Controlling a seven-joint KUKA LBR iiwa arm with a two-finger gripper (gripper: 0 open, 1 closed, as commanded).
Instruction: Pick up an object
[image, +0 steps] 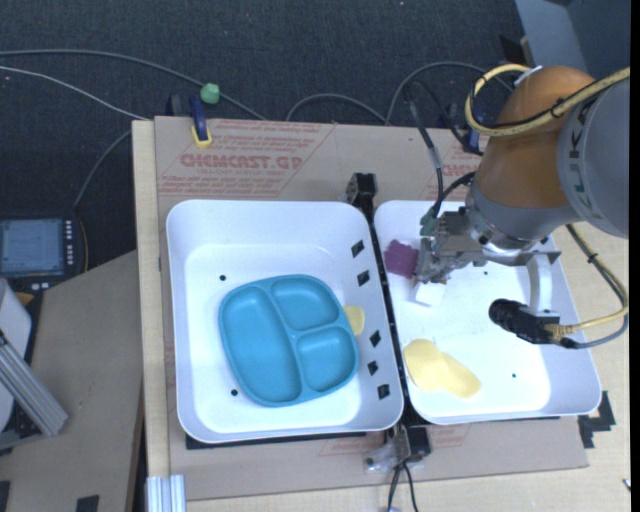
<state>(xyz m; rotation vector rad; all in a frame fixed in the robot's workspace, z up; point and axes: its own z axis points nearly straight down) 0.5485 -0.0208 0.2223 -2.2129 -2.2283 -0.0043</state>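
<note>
My gripper (432, 272) hangs low over the left part of the right bin (560, 390). A small white block (430, 294) lies right under its tip, touching or nearly touching it. Just left of the gripper sits a purple block (400, 258), close to the bin's left wall. A pale yellow, flat, rounded object (438, 368) rests near the front of the same bin. The arm's grey body and orange band (530, 120) cover the bin's back right part.
In the left bin (200, 240) lies a blue divided plate (288, 338), with a small yellow object (354, 319) at its right edge. A black cable connector (520, 318) hangs over the right bin. Cardboard underlies both bins.
</note>
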